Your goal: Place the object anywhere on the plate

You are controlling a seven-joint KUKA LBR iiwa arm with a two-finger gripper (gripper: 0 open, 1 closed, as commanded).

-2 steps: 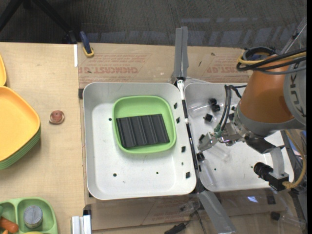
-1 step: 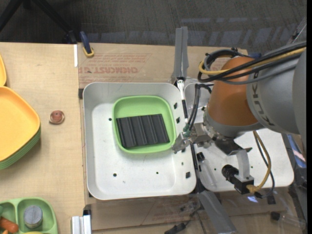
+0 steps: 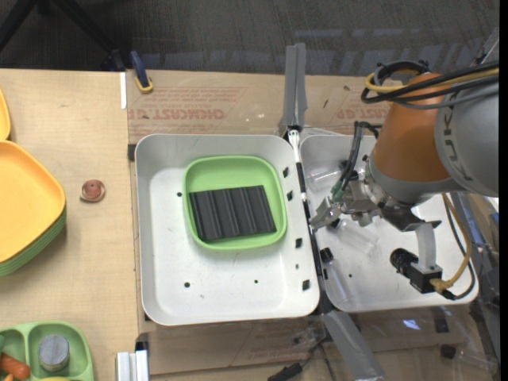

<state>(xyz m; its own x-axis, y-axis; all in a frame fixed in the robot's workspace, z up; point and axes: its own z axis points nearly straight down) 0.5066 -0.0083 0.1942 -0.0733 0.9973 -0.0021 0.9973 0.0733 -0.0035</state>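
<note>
White bins: two side by side on the bench; left bin (image 3: 159, 276), right bin (image 3: 357, 292).
Left bin: holds a green plate (image 3: 232, 177), set toward the far side, a little right of centre.
Plate: carries a dark ribbed slab (image 3: 234, 213) lying flat, covering most of its near half.
Right bin: the arm (image 3: 429, 133) hangs over it, grey with an orange band, entering from the right; floor partly hidden beneath it.
Gripper (image 3: 327, 215): low over the left part of the right bin, close to the wall between the bins; metal tips point left. Whether the tips are apart or together cannot be told; nothing is seen between them.
Slab vs gripper: slab lies left of the gripper, across the divider, well apart, not touching.
Bench, left: stack of yellow plates (image 3: 28, 205) at the left edge; small red knob (image 3: 93, 190) between that stack and the left bin.
Bench, near left corner: green divided tray (image 3: 40, 355) with a grey round piece (image 3: 53, 352) in one compartment and something orange beside it.
Far edge: blue clamp (image 3: 141, 74) on the bench rim.
</note>
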